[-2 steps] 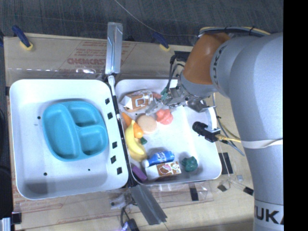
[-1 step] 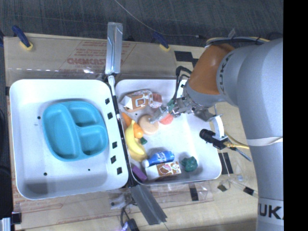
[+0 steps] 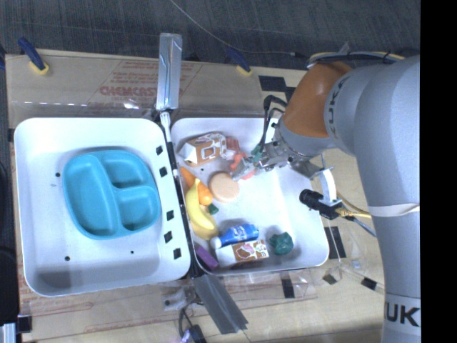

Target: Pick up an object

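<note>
I see the grey arm point(image 3: 378, 120) uppermost, reaching over the right bin point(image 3: 303, 227) on the cardboard-covered bench point(image 3: 93, 77). The gripper point(image 3: 253, 159) sits low in that bin, just beside the tan disc point(image 3: 224, 188); jaw state: I cannot tell. The banana point(image 3: 200, 213), carton point(image 3: 207, 150) and green piece point(image 3: 283, 243) crowd the same bin. The blue tray point(image 3: 111, 191) occupies the left bin point(image 3: 43, 263).

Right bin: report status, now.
Gripper low in right bin, over the upper clutter. Nothing seen held. Round tan piece just beside it; carton and banana crowd close.
</note>
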Robot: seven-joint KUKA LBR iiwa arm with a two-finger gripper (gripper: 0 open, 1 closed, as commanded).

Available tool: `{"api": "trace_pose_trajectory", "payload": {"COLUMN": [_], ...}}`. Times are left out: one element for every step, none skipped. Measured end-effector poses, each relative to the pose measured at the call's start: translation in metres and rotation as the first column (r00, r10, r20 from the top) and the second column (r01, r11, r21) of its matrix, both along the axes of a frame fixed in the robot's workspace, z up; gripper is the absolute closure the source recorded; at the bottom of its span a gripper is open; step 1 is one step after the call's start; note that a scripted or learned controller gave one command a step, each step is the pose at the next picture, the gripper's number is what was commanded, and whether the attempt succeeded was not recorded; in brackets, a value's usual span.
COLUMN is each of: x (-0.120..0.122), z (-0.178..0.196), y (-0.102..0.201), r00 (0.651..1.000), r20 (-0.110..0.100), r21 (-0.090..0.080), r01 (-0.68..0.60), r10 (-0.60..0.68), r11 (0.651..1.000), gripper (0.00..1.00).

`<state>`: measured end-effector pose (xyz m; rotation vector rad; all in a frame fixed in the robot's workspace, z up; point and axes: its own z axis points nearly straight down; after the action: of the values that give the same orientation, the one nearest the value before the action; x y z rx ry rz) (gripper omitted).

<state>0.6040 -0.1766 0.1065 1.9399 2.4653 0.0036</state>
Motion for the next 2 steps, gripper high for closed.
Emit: {"api": "trace_pose_trajectory", "payload": {"x": [0.020, 0.053], "z": [-0.011, -0.014], "y": [-0.002, 0.060], "r00": [0.999, 0.997], "r20": [0.000, -0.009], "r21": [-0.001, 0.003], "r01": [-0.051, -0.070], "r10": [0.051, 0.070], "r11": [0.999, 0.998], "gripper": [1.00, 1.00]}}
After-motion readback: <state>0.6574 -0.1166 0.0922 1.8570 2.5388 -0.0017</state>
